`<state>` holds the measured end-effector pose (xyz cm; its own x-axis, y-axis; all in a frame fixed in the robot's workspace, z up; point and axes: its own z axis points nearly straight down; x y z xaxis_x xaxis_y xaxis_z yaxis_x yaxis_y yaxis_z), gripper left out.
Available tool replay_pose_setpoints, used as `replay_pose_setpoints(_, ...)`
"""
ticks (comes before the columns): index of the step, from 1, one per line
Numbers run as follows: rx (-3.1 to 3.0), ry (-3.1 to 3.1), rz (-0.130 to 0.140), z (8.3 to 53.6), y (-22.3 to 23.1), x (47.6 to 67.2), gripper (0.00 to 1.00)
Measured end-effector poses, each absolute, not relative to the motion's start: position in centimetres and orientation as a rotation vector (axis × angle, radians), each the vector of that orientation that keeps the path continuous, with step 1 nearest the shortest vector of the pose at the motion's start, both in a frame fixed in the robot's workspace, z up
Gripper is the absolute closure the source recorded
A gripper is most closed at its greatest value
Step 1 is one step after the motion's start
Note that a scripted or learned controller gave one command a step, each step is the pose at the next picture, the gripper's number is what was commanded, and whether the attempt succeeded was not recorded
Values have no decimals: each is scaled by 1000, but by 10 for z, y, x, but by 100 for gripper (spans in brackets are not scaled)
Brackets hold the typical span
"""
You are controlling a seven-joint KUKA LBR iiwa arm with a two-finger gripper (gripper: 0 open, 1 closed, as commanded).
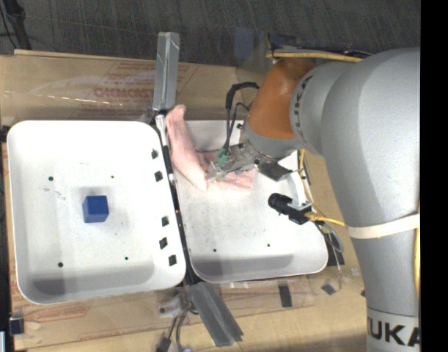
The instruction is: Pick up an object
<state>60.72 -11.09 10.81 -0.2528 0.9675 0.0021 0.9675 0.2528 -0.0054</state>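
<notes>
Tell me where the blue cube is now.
The blue cube lies in the left bin, near its middle, far from the gripper over the right bin.

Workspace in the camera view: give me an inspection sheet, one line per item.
Surface: two shallow white bins side by side, left bin and right bin, on a cardboard-covered bench.
Job's things: pink cloth draped over the right bin's left wall and floor; blue cube on the left bin's floor.
Clutter: nothing seen.
Grippers: gripper low over the pink cloth in the right bin; finger state unclear.
Cables: black cable looping beside the wrist; yellow cable along the right bin's right edge.
Surroundings: dark floor beyond the bench.
</notes>
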Motion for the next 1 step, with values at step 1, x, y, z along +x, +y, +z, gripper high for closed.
replay_pose_setpoints(1, -1918, -2483, 5, 108, -111, 607, 0)
